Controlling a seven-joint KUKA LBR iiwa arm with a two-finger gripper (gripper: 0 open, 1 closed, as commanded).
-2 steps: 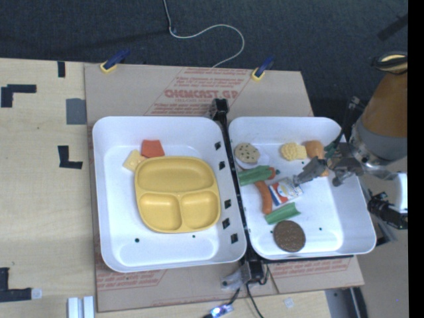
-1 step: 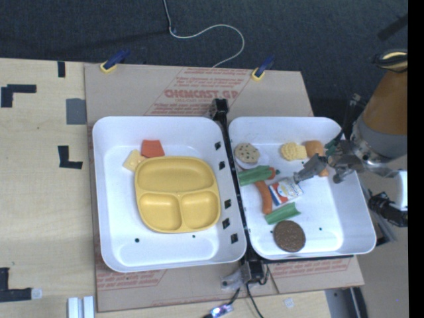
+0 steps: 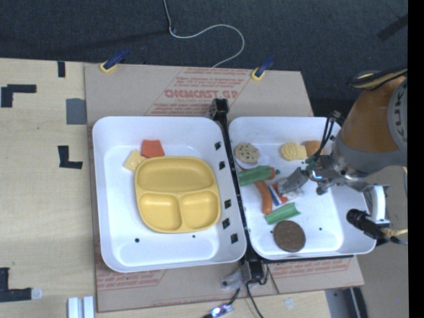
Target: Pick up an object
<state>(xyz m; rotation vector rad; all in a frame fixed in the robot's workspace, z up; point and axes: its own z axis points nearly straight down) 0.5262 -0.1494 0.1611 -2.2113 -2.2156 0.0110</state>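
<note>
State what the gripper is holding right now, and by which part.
Cannot be told: the gripper sits low in the right bin beside the orange stick, and nothing shows between its fingers.

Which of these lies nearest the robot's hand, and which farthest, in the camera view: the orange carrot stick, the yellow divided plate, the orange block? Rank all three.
Measured from the hand over the right bin:
1. Orange carrot stick, just to the hand's left in the same bin.
2. Yellow divided plate, in the middle of the left bin.
3. Orange block, beyond the plate at the left bin's back.
</note>
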